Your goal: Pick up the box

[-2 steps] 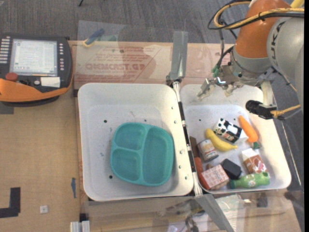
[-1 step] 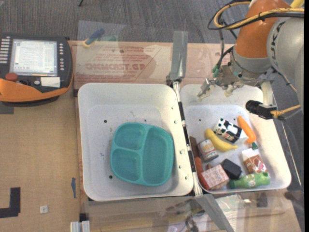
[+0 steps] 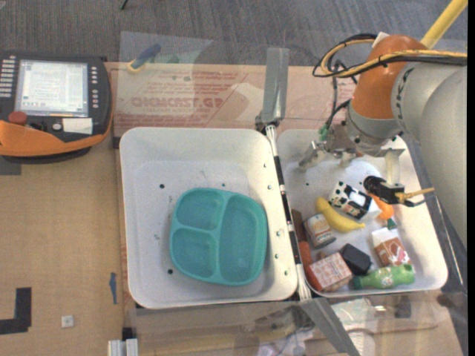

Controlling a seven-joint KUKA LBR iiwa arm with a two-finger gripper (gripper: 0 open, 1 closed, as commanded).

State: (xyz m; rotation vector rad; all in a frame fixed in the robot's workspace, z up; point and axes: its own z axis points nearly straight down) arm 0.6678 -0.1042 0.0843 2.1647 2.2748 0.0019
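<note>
- While the box lies untouched at the near edge of the right bin, beside a green bottle, nothing is lifted yet.
- Farther back, the gripper hovers; whether its fingers are spread, I cannot tell.

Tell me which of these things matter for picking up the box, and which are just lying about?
For the job:
red box
gripper
right bin

Lying about:
banana
green bottle
small can
teal divided plate
left bin
orange control tablet
</note>
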